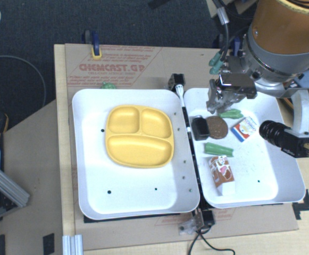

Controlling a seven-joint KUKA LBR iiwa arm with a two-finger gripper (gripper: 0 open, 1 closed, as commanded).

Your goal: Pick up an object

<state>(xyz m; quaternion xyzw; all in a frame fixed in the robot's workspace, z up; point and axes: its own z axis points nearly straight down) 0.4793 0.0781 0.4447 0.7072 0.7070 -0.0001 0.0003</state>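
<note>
The claw hangs over the far left corner of the right bin. Its tip is a dark tangle against the white floor, and I cannot tell whether it is open or closed. Nothing can be seen gripped in it.

Just to its right lies a small green piece, close to the tip; contact cannot be made out. Just on the near side of the claw sits a round brown disc, with a black block touching its left edge. To the right of the disc is a red, white and blue packet, its print too small to read. Nearer still lie a green pod and then a brown and red packet, tilted lengthwise.

The arm is cut off by the top and right edges, and its wrist hides part of the bin's far wall.

The left bin holds 1 yellow plate with 3 compartments, well apart from the claw. Both bins rest on the counter.
</note>
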